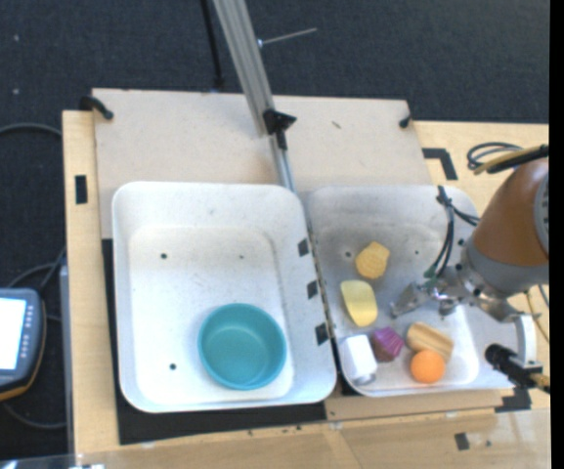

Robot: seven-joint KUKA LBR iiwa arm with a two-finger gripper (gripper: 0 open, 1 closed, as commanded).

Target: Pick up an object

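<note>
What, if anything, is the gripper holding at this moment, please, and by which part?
Nothing is visibly held. The gripper hangs over bare floor of the right bin, apart from the tan block and the yellow piece.

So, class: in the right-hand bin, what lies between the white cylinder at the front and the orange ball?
In the camera view, a small purple object lies between the white cylinder and the orange ball, close beside the cylinder.
</note>
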